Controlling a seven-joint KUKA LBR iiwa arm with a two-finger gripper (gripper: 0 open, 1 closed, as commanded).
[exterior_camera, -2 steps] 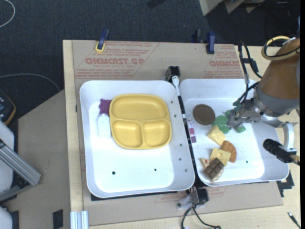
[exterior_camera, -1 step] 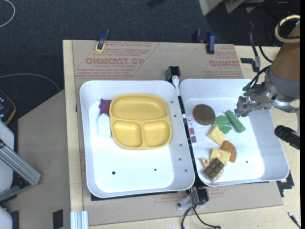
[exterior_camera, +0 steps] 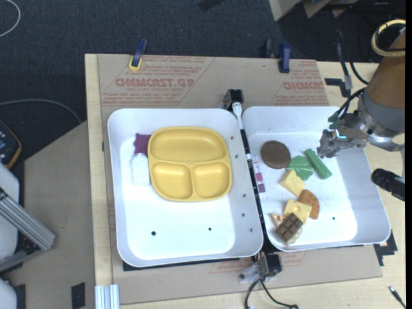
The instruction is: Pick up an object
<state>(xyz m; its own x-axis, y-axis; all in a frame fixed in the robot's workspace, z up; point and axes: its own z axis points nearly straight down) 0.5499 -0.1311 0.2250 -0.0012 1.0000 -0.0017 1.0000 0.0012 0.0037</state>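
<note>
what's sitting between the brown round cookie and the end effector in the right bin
In the camera view, green toy pieces lie between the brown round cookie and the end effector, in the right bin.

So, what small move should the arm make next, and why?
Probably lower the end effector slightly left onto the green piece. It hovers at the right bin's upper part, just above that piece, with nothing visibly held.
</note>
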